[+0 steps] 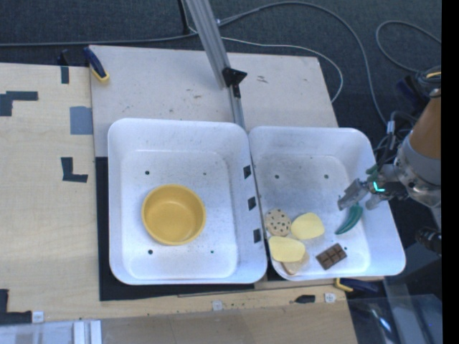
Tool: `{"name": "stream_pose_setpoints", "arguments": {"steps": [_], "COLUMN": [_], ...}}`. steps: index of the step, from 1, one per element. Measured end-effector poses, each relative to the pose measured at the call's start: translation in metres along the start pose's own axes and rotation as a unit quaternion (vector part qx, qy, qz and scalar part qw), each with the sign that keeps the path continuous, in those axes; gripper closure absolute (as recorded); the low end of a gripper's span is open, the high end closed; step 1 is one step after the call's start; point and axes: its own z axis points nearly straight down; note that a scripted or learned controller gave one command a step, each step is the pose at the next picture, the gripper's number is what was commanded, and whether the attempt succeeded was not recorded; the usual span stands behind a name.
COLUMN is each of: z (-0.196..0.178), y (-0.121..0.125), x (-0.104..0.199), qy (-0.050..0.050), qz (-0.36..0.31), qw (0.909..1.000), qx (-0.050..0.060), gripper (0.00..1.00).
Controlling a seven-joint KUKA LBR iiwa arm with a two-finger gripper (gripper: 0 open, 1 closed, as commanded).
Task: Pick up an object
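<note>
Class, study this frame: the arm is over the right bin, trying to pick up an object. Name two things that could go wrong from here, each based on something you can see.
1. The gripper is by the green piece near the right bin's wall; the fingers might strike the wall.
2. The cookie, two yellow pieces and chocolate are clustered; reaching there could push neighbours or grab two.
</note>
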Motion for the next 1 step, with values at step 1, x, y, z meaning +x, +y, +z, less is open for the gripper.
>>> {"name": "stream_pose_setpoints", "arguments": {"steps": [1], "z": [0.0], "y": [0.0], "x": [0.0], "qy": [0.0], "qz": [0.0], "qw": [1.0], "qx": [0.0], "gripper": [0.0]}}
